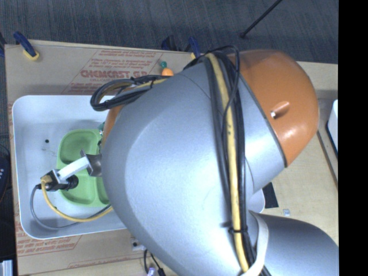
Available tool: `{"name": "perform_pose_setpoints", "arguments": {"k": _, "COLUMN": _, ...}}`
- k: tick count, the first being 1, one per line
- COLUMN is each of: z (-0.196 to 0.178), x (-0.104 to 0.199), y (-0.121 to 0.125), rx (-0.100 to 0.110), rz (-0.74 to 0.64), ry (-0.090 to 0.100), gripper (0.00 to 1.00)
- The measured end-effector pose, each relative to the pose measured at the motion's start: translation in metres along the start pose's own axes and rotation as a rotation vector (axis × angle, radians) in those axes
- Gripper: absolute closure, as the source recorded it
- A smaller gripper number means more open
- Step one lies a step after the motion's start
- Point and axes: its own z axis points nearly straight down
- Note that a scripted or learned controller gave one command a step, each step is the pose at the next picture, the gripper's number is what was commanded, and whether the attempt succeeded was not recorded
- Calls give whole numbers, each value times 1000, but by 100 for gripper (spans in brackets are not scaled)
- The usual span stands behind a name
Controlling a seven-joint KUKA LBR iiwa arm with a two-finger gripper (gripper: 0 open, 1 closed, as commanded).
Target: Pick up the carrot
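Note:
My grey arm with its orange band (pixel 282 114) covers most of the view and hangs over the left white bin (pixel 26 148). A green dish-like thing (pixel 77 148) lies in that bin, half hidden under the arm. A small orange sliver (pixel 110 117), possibly the carrot, peeks out at the arm's edge just above the green thing. The gripper (pixel 94 164) shows as a bit of metal at the arm's left edge, over the green thing; its tips are hidden.
The bins stand on a brown cardboard sheet (pixel 115 68) with blue clamps (pixel 26 46) at its far edge. A tiny orange and green item (pixel 166 69) sits on the cardboard behind the bin. The arm hides the right bin.

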Motion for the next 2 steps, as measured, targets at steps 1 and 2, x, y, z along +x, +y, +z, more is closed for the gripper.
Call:
{"name": "perform_pose_setpoints", "arguments": {"k": 1, "z": -7, "x": -2, "y": -2, "rx": 7, "rz": -6, "ry": -12, "gripper": 100}}
{"name": "perform_pose_setpoints", "arguments": {"k": 2, "z": -92, "x": 5, "y": 89, "rx": 10, "rz": -194, "ry": -18, "gripper": 100}}
